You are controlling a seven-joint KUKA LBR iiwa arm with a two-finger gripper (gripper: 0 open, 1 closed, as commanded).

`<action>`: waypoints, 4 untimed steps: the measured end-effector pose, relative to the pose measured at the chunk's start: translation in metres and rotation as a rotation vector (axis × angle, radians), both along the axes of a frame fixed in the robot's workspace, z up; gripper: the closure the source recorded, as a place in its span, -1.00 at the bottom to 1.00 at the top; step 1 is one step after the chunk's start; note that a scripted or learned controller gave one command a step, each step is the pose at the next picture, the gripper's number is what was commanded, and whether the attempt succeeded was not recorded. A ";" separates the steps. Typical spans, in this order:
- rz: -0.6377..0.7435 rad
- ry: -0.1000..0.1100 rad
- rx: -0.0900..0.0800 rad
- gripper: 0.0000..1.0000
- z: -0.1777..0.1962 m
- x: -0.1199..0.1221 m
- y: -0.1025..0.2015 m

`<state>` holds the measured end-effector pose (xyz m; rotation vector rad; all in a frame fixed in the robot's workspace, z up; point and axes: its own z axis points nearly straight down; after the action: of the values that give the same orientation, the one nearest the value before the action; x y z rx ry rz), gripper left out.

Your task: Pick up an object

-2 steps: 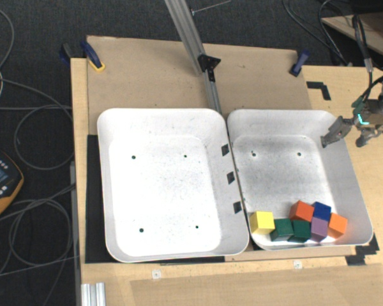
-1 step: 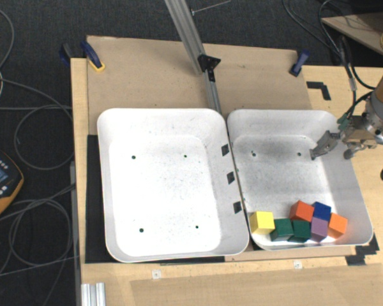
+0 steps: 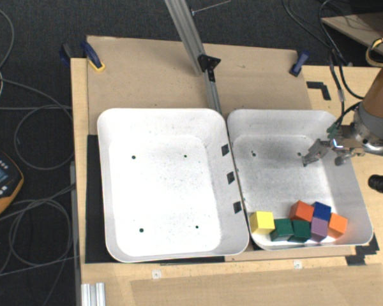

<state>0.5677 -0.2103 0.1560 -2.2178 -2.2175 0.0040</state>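
Two white bins (image 3: 159, 123); seven coloured blocks (image 3: 300, 222) in the right one.

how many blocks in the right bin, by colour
yellow block: 1
green blocks: 2, the second beside it
orange blocks: 2, the other at the far right
blue block: 1
purple block: 1
total: 7, all clustered at the near edge of the right bin

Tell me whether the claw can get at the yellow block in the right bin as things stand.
Probably yes. The claw hangs over the right bin, with bare floor between it and the yellow block. That block sits at the left end of the cluster, a green block close on its right.
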 end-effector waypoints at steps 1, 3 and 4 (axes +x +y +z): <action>0.000 0.001 0.001 -1.00 -0.053 -0.001 0.001; 0.001 -0.012 -0.004 1.00 0.019 -0.006 0.002; 0.001 -0.012 -0.004 1.00 0.066 -0.012 0.001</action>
<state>0.5556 -0.2096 0.2219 -2.2251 -2.2270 -0.0048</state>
